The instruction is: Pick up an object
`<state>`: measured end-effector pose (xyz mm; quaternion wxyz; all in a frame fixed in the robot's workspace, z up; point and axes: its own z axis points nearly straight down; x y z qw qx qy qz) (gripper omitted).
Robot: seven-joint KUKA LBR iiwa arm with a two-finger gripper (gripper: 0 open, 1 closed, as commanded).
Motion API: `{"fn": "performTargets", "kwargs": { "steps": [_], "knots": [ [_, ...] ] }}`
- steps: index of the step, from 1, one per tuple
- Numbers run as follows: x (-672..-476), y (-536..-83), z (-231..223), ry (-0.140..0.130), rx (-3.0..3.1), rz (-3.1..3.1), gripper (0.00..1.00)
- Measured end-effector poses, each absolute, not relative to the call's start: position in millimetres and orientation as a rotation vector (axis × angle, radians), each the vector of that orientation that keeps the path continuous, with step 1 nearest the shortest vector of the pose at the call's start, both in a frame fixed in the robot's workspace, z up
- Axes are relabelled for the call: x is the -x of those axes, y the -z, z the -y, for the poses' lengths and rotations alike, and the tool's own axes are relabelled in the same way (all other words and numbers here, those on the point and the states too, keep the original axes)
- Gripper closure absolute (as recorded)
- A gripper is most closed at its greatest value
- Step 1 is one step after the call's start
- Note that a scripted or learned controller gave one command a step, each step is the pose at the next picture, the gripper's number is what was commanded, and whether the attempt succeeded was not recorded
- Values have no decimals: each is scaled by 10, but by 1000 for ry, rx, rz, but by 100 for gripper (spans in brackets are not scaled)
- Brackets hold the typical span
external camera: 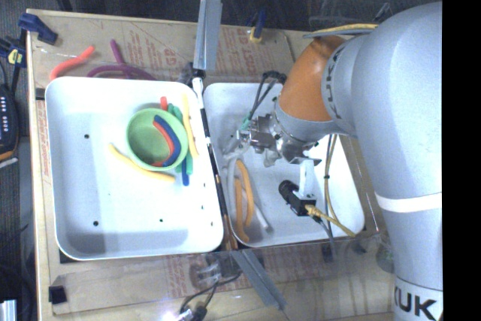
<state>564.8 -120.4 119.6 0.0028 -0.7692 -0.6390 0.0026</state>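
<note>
Orange-tan curved tube in right bin, just below claw in camera view, lying along that bin's left wall. Touching claw or not: cannot tell. Claw low over upper-left part of right bin, close to the same wall. Spread or pressed together: cannot tell, tip lost among metal parts.

Left of claw, across the two bin walls: left bin with green bowl. Red strip and blue strip curled inside bowl, yellow strip poking out under its lower-left rim.

Further left and up from claw, on bench outside the bins: orange-red piece and purple cable.
</note>
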Motion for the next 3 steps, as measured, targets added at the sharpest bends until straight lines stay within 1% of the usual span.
{"fn": "performTargets", "kwargs": {
  "steps": [1,2,3],
  "knots": [
    [-5386,-957,1058,-8,2397,2061,0],
    [-5393,-1052,1020,-5,2381,2066,100],
    [-5388,-1056,1053,-11,2388,2064,0]
  ]
}}
